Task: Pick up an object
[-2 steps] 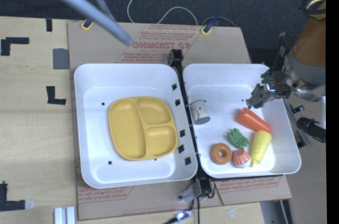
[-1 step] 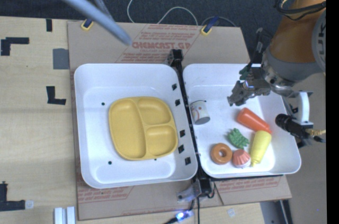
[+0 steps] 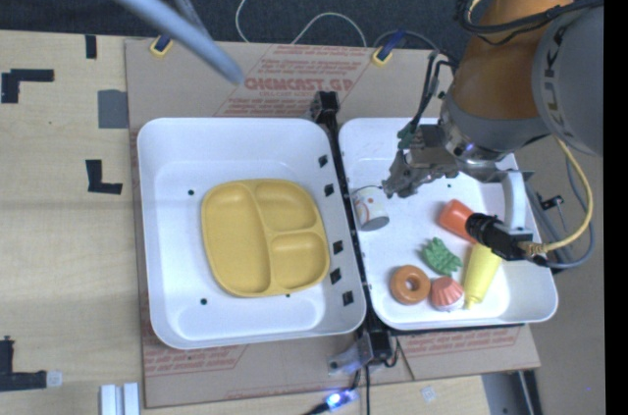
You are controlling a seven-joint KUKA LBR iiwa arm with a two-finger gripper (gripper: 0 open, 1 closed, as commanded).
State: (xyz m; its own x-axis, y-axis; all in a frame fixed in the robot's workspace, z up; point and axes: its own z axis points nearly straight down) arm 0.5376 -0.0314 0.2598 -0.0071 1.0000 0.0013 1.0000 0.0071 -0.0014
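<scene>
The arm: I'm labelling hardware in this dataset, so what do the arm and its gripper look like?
The arm is grey, rounded and bulky, with a broad glossy orange band above the wrist. The gripper is a small dark metal assembly below a silvery wrist plate. Thin black cables run down to it, and a yellowish cable loops along the arm's lower side.

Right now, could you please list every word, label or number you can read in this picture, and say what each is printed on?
"CHEMCAST GP", roughly: red print on the brown cardboard sheet under the bins; the letters are blurred, so the reading is unsure.
A smaller red line below it on the same sheet: too blurred to read.
Nothing readable on the yellow tray, the toys or the gripper.
</scene>
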